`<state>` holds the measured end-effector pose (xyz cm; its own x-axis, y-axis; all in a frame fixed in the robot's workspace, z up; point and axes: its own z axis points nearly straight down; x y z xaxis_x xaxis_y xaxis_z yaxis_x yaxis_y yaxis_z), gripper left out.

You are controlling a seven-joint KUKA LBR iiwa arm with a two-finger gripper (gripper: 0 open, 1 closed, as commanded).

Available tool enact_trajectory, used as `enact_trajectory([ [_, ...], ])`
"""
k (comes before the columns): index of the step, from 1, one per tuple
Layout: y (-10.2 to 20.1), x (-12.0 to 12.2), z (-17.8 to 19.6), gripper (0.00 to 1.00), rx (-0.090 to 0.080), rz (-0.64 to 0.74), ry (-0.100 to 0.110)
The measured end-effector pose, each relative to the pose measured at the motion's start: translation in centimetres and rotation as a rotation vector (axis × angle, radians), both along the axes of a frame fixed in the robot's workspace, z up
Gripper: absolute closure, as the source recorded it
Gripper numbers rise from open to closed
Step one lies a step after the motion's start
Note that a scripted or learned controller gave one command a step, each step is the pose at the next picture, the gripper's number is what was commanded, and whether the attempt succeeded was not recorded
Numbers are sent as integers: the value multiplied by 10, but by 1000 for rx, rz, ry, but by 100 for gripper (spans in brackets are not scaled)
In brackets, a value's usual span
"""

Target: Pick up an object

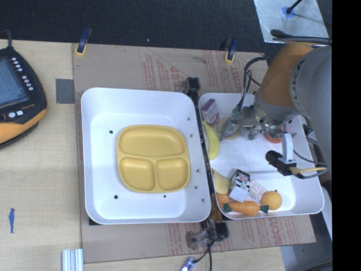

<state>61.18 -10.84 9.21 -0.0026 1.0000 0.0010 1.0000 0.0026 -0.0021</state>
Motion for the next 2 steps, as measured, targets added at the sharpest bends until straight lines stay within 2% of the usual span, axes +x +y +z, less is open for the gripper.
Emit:
enact_trajectory([
  [1,-37,44,-1,0,1,1,3],
  [2,-38,45,11,100,1,7,3],
])
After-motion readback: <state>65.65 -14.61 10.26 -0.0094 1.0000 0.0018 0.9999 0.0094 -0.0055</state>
